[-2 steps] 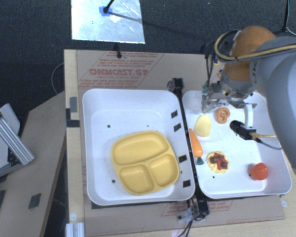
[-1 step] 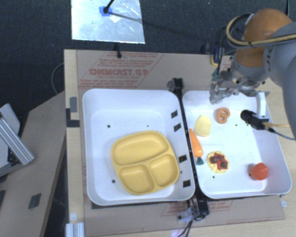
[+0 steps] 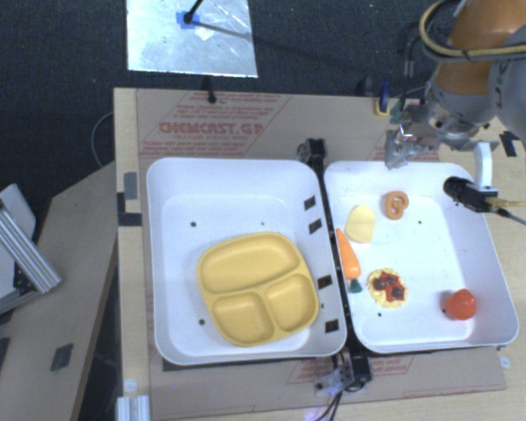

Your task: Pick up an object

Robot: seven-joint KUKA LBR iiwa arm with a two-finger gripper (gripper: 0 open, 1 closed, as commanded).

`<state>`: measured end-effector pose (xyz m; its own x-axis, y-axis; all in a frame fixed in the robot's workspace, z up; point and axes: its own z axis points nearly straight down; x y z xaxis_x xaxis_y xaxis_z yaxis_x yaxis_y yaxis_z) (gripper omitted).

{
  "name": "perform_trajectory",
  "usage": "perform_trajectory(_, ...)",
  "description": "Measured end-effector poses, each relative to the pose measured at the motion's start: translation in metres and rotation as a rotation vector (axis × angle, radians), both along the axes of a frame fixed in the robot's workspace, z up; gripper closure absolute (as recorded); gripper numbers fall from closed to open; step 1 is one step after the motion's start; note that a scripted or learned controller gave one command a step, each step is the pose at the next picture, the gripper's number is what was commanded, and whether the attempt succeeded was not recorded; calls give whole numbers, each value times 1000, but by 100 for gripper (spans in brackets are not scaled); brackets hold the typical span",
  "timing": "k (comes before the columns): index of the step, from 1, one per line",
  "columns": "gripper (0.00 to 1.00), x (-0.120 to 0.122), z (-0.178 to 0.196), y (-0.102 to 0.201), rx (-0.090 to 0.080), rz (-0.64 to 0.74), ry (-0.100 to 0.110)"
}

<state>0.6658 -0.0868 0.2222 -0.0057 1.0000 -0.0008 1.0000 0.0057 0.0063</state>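
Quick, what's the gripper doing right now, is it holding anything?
Gripper: over the far edge of the right bin, nothing seen between its fingers; open or shut cannot be told.

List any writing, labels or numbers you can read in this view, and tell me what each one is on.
"CHEMCAST" in red, followed by letters that look like "GP" but are too blurred to be sure: printed on the brown paper sheet under the two white bins.
Smaller red lines above and below that word: too small to read.
Fainter red print along the sheet's front edge: blurred, unreadable.
The bins, the yellow tray and the toy food carry no text.
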Motion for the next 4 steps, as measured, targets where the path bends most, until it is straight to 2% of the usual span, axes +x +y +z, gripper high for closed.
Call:
perform_trajectory(1, 100, 1, -1, 0, 0, 1, 3)
perform_trajectory(3, 100, -31, -13, 95, 2, 3, 7)
perform_trajectory(4, 100, -54, -18, 147, 1, 2, 8)
